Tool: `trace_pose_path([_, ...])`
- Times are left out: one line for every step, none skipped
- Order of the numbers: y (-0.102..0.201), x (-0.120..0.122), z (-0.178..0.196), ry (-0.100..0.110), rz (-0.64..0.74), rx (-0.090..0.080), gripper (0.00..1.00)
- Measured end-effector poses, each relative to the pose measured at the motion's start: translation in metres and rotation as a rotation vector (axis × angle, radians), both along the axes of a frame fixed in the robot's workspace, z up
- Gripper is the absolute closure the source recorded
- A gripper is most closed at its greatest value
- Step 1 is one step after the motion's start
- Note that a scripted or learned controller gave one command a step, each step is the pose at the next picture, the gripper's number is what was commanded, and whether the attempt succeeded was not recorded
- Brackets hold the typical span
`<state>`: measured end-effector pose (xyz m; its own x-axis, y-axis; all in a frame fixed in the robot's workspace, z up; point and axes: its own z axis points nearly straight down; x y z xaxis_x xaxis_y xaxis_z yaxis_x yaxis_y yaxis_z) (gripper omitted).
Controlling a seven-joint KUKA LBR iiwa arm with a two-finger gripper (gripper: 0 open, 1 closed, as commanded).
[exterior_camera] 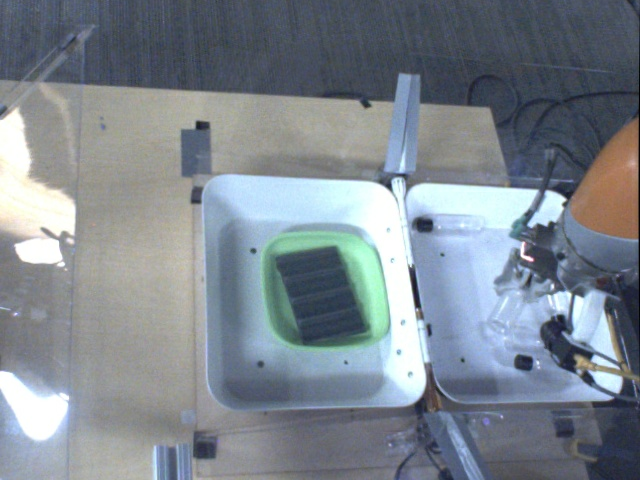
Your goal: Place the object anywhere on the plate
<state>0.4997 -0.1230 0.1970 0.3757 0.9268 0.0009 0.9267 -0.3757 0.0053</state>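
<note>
The dark ridged object [320,295] already lies on the green plate [275,268], at the centre of the left bin [225,268], so the placing looks done. The gripper [512,308] hovers at about three o'clock in the right bin [450,368], well apart from the plate. Its translucent fingers blur against the white floor; they seem parted and bare. Next: retreat clear.

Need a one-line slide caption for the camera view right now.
Dark ridged object rests on the green plate in the left bin; the gripper hangs over the right bin.
</note>
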Motion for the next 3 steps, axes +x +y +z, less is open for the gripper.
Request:
trace_pose_path([0.000, 0.000, 0.000, 0.000, 0.000, 0.000, 0.00])
trace_pose_path([-0.070, -0.008, 0.089, -0.003, -0.019, -0.002, 0.00])
trace_pose_path([-0.069, -0.011, 0.077, -0.001, -0.089, -0.001, 0.00])
